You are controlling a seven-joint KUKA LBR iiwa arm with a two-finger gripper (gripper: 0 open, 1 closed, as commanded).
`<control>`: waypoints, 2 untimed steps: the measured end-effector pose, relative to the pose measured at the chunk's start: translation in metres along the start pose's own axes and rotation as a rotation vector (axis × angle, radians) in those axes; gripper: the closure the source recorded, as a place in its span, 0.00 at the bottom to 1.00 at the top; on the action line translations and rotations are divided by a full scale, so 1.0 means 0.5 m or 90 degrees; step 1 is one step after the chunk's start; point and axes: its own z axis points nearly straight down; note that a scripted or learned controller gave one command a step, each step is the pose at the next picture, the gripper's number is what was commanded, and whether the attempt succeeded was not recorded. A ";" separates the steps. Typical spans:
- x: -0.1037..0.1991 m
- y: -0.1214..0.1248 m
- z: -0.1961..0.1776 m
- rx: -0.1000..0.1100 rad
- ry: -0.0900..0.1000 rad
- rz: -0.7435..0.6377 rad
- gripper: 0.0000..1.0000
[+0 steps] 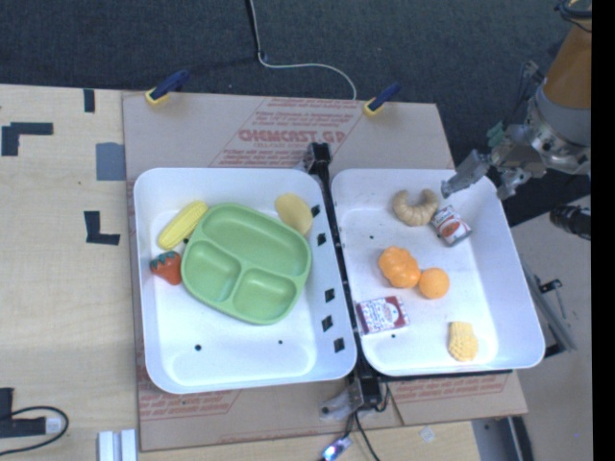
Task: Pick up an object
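Over the right bin the arm leans in from the right, its end effector hovering above the far edge, fingers spread and holding nothing. Nearest target, I'd judge: the small can, lying tilted just near and slightly left of the fingertips, its long axis running diagonally. The beige curved piece sits left of it, close by. A short drop toward the can looks likeliest.

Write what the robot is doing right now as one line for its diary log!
gripper: over right bin far edge, holding nothing | nearest: small can, croissant | left bin: green tray | pick: not done
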 end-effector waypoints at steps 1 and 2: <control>0.065 -0.050 0.256 0.009 0.003 0.000 0.00; 0.123 -0.030 0.380 0.001 0.000 -0.002 0.00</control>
